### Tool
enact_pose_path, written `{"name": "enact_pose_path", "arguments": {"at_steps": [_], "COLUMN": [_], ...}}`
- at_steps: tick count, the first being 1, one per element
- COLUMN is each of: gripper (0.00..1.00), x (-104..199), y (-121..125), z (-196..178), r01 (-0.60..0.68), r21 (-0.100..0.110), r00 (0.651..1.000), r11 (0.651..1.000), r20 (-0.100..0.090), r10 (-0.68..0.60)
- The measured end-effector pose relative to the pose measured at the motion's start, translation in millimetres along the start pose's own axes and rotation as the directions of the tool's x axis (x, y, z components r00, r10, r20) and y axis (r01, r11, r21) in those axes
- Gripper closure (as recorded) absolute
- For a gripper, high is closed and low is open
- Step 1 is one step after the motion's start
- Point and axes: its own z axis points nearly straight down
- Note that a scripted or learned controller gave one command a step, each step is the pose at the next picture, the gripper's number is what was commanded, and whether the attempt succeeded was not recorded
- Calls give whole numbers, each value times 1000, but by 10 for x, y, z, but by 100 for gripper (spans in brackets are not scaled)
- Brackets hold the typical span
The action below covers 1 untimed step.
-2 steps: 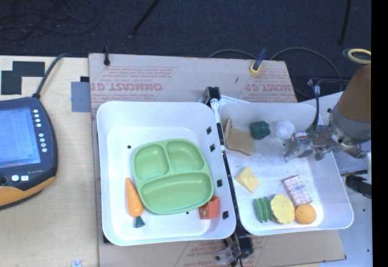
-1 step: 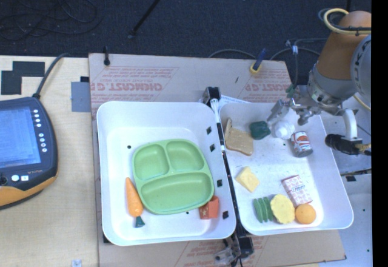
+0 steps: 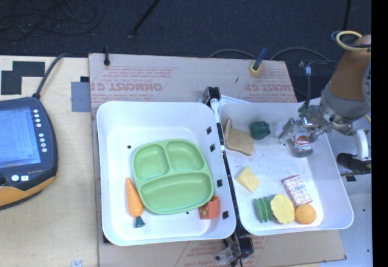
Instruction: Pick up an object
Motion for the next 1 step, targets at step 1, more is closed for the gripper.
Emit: {"name": "enact_pose_path", "arguments": {"at_steps": [1], "gripper": [0], "x": [50], "y": [231], "z": [486], "r01": [5], "r21": [-4], "r00": [1000], "r11": [1000], "r20": [0], "r10": [-5]}}
